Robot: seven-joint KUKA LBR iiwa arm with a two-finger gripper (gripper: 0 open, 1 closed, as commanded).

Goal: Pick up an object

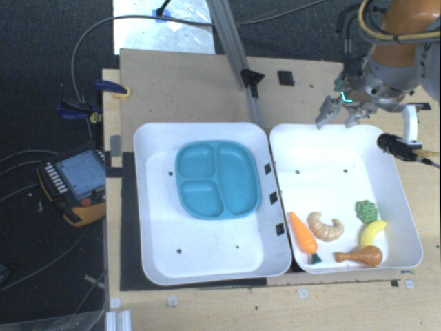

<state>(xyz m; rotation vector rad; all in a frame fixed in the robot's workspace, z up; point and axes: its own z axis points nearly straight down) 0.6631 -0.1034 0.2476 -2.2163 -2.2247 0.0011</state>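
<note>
Toy foods, five in all, are gathered in the near corner of the right bin (344,164): one carrot (302,232) with its long axis running away from the camera, one croissant (325,226), one broccoli (366,210), one banana (372,233), one drumstick (360,256). The claw (339,114) is seen spread open above the bin's far rim, holding nothing. One blue plate (218,179) lies in the left bin (158,205).

A grey robot arm's gripper (340,116), fingers spread and holding nothing, hangs above the right white plastic bin's (344,158) far rim. Toy foods cluster at its near end; a divided blue plate (218,178) lies in the left white bin (155,205).
</note>
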